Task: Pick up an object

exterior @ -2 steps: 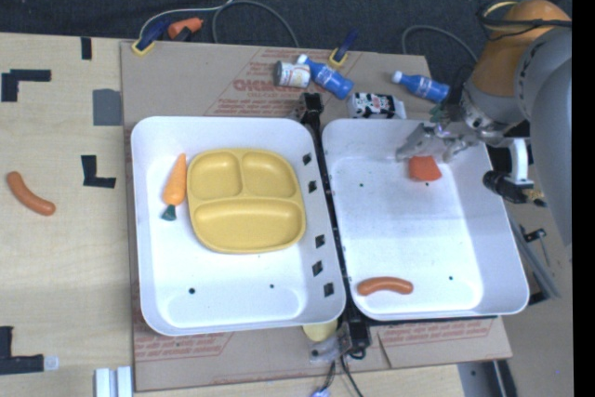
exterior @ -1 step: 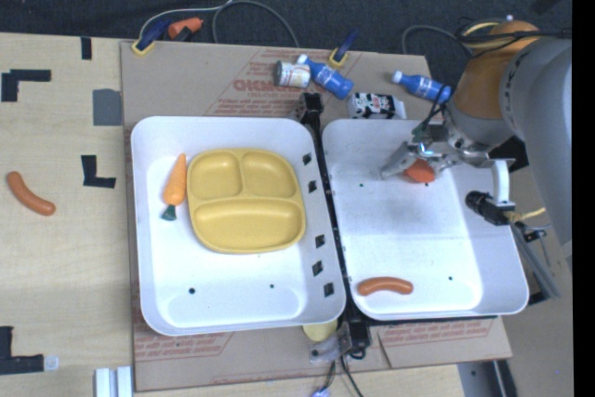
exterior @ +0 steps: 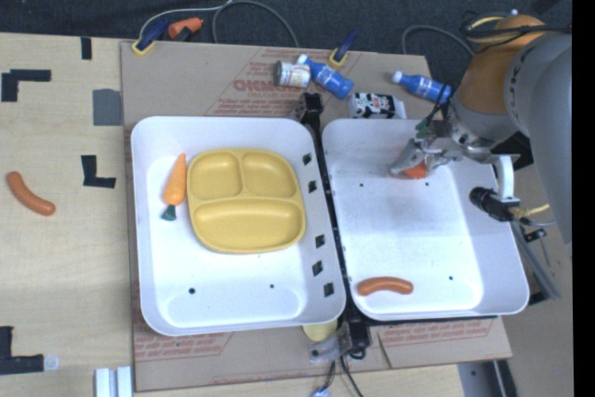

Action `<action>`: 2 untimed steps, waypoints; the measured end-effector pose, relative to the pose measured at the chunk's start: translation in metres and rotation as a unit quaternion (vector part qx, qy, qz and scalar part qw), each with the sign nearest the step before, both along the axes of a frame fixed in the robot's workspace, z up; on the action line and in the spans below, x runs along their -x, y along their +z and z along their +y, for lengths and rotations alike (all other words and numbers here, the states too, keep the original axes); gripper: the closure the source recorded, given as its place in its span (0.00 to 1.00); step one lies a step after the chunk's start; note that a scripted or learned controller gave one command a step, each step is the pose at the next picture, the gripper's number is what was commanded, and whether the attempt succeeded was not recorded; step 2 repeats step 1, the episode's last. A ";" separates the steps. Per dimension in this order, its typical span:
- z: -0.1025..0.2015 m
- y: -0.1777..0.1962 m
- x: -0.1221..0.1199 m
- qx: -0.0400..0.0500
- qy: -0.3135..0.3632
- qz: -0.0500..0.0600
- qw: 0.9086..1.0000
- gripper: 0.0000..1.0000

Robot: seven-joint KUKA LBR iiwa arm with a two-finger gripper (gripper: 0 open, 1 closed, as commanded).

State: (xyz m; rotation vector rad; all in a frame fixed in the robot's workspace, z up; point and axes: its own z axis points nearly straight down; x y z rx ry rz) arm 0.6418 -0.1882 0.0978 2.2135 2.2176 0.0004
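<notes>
Gripper (exterior: 416, 165): low in the upper part of the right bin (exterior: 483, 293), reaching in from the right under the orange band (exterior: 488, 84); finger state not readable at this size, cannot tell whether spread or pressed together.
Small orange-red piece (exterior: 416, 170): directly at the gripper tip, on or just above the bin floor; contact or grasp not confirmable.
Sausage (exterior: 384, 286): flat near the front wall of the right bin, well apart from the gripper; fallback target.
Carrot (exterior: 175, 179): left bin (exterior: 149, 274), touching the left rim of the yellow divided plate (exterior: 246, 201); harder reach across the divider.
Second sausage (exterior: 31, 193): outside the bins on the bench, far left; not a practical target.
Step in hand, judged: closing on and lifting the piece at the tip.
Technique: centre the piece between the fingertips, close fully, lift straight up, slowly.
Check: visible gap between piece and bin floor before any sideways travel.
Risk: small, low piece; likely to slip or be pushed aside.
Clearance: away from the right bin's back wall during the lift.
</notes>
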 end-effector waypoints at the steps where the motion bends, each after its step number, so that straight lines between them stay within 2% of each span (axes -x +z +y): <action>1: 0.105 0.093 -0.021 -0.004 0.005 -0.001 1.000 1.00; 2: 0.105 0.093 -0.021 -0.004 0.005 -0.001 1.000 1.00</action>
